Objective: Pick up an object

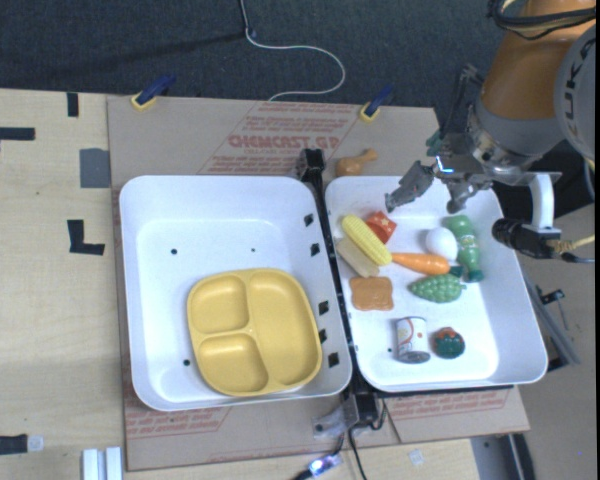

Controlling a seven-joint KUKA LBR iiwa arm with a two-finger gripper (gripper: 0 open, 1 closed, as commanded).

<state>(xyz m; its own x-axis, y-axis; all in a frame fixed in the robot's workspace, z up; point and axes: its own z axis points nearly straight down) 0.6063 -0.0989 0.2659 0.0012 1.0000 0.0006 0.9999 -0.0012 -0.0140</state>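
The right bin (510, 353) holds several toy foods: a yellow corn cob (365, 239), a red piece (382, 227), an orange carrot (421, 263), a white egg (441, 242), a green bottle-like piece (467, 245), a green bumpy pod (436, 288), a brown toast slice (371, 292), a small can (411, 339) and a round green-red item (447, 343). My gripper (432, 195) hangs above the bin's far edge, open, its two dark fingers (406, 186) spread wide with nothing between them. It sits above and behind the egg and the red piece.
The left bin (160, 218) carries a yellow divided plate (254, 330). A tan toy piece (356, 160) lies on the cardboard behind the right bin. Black clips join the bins along the middle seam (323, 268). A white cable (290, 43) runs over the dark cloth at the back.
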